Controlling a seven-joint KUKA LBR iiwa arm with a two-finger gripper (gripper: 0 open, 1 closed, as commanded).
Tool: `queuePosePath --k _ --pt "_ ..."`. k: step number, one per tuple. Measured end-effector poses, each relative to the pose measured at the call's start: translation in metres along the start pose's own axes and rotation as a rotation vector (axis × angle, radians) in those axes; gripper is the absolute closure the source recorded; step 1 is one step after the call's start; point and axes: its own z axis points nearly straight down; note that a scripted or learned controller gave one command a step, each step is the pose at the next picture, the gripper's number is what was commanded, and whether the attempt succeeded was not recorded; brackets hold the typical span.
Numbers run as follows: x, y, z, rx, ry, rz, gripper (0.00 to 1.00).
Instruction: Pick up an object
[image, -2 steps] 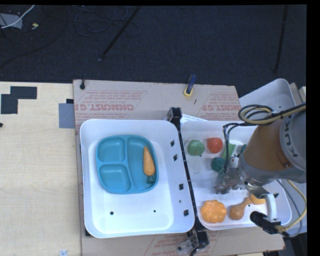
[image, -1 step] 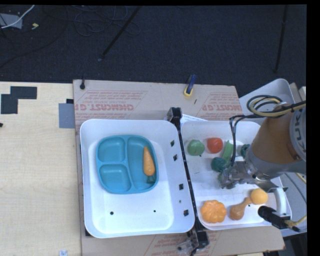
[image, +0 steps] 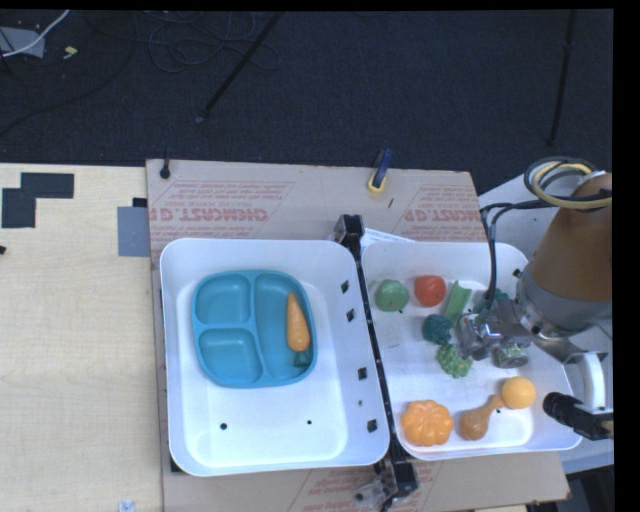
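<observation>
My gripper (image: 480, 337) is low over the right bin (image: 400, 385), reaching in from the right. It hovers among a dark teal item (image: 436, 328), a green broccoli piece (image: 454, 361) just below-left of it, and a light green stick-shaped item (image: 458, 300) above it. A red tomato (image: 430, 290) and a round green item (image: 391, 294) lie further left. Toward the front of the bin sit an orange pumpkin (image: 427, 422) and a tan and yellow squash (image: 498, 402).
The left bin (image: 260, 440) holds a blue divided plate (image: 230, 330) with an orange carrot (image: 297, 322) in its right compartment. A black divider rail (image: 365, 340) runs between the bins. The arm's body (image: 575, 265) and cables hang over the right bin's right side.
</observation>
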Motion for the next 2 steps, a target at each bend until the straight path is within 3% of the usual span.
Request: queuePosePath --k 1,2 --pt "-0.001 0.001 -0.026 0.003 0.001 0.000 1.00" --pt "0.055 -0.003 -0.034 0.006 0.004 -0.005 1.00"
